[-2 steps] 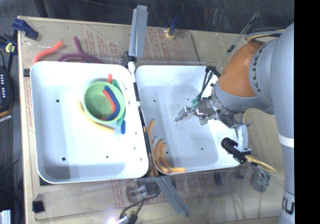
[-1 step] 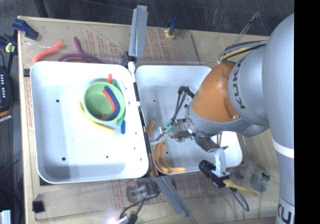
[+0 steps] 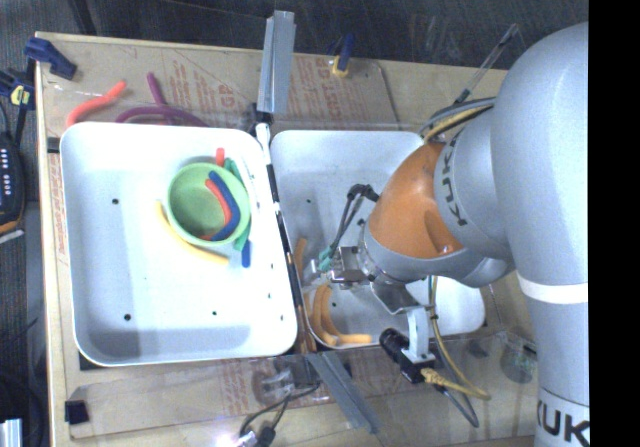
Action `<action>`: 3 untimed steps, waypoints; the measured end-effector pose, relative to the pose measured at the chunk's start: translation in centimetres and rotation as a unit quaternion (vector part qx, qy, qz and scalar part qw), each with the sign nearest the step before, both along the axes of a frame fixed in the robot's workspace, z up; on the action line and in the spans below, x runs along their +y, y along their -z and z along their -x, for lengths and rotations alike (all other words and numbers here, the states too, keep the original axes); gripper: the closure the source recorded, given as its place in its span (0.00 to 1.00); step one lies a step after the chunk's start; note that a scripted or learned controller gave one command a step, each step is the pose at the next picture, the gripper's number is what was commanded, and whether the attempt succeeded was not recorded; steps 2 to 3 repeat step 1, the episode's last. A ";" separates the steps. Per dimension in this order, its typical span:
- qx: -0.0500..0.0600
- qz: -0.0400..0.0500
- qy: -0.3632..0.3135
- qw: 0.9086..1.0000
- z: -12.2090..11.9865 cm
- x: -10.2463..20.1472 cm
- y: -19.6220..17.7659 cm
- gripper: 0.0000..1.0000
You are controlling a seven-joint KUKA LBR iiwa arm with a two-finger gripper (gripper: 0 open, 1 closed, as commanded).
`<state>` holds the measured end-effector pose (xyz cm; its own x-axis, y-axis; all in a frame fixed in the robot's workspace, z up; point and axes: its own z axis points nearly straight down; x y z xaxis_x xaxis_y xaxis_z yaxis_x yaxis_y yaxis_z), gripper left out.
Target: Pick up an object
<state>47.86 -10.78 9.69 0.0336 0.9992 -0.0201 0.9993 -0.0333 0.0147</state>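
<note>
The gripper (image 3: pixel 325 270) sits low in the right bin (image 3: pixel 310 160), near that bin's left wall and front corner; the wrist and orange band (image 3: pixel 420 220) cover it from above, so its opening and any contents cannot be determined from this view.

Just beside and below the gripper lies an orange curved object (image 3: pixel 325 320), resting against the front-left corner of the right bin; it appears to be the nearest candidate for the pick, though contact with it cannot be confirmed.

For this step, the judged procedure is as follows: centre the tool over the middle of the curved object, away from the bin wall; align the closing axis across the narrow width of the piece; descend vertically; close fully before lifting; lift straight up to avoid dragging against the wall.

The left bin (image 3: pixel 100 235) holds a green bowl (image 3: pixel 200 200) with coloured strips in and around it; this is well apart from the tool.

Legible writing: white letters "KUK" on the arm base (image 3: pixel 560 425), and part of the same mark on the wrist; reddish print on the bench (image 3: pixel 190 85) is too faint to read.
</note>
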 end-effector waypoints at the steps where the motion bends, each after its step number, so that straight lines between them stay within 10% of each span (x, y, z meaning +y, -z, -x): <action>1: 0.003 -0.009 -0.007 1.000 -0.2 0.9 -0.9 1.00; 3: 0.003 -0.009 -0.007 1.000 -0.2 0.9 -0.9 1.00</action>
